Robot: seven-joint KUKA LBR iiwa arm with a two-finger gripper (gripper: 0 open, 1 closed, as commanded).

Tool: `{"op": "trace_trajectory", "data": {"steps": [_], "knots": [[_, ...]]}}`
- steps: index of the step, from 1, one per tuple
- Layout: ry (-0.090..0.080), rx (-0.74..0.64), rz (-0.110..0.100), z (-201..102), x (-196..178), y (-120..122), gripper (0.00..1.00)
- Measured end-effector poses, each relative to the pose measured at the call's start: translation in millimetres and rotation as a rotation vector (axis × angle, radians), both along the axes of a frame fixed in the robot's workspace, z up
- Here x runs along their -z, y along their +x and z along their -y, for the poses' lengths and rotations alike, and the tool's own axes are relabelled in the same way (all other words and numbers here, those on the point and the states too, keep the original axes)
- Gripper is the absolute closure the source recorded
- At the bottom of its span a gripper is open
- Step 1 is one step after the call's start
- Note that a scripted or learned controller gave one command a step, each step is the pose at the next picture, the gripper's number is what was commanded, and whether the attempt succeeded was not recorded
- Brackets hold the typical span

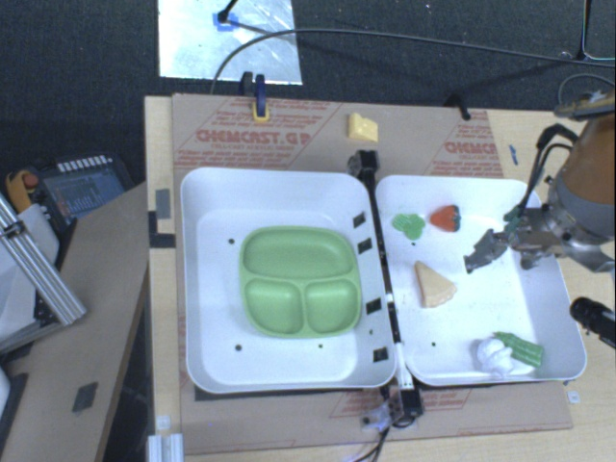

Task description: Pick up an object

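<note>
**Mia:** Where is the grey robot arm with the orange band (587, 176)?

**Ben:** It comes in over the right white bin (553, 340). Its two-finger gripper (478, 254) hangs above that bin's floor, up and to the right of the pale yellow cheese wedge (434, 284).

**Mia:** Is the gripper grabbing something?

**Ben:** Nothing sits between the fingers. Whether the gripper is released or clenched, nobody can tell from here, because it is dark and small.

**Mia:** What can it pick up?

**Ben:** The cheese wedge lies near the middle of the right bin. Above the wedge and a bit left lies a small green leafy toy (409, 225). Just beside that toy, on its right, is a red toy strawberry (445, 218). Down and to the right of the wedge, near the bin's front corner, a white and green toy vegetable (508, 352) lies on the floor.

**Mia:** What is to the left of the wedge?

**Ben:** The left white bin (207, 210) is there. A light green plastic plate with three sections (298, 279) rests in its middle.

**Mia:** Anything behind the wedge, outside the bins?

**Ben:** A small yellow block (363, 127) sits on the brown cardboard sheet (289, 138).
</note>
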State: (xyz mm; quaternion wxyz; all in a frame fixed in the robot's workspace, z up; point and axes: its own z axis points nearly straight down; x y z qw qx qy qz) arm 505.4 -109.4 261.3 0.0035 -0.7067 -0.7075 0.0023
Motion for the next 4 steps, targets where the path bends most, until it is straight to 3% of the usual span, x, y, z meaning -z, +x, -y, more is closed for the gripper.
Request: {"op": "trace_trajectory", "data": {"steps": [1, 2, 4], "knots": [[-0.001, -0.002, 0.010, -0.2, -4.7, 1.8, 0.00], [-0.001, 0.000, 0.006, 1.5, 43.4, 11.4, 0.00], [0.000, 0.000, 0.003, -3.6, 168.2, 6.1, 0.00]]}}
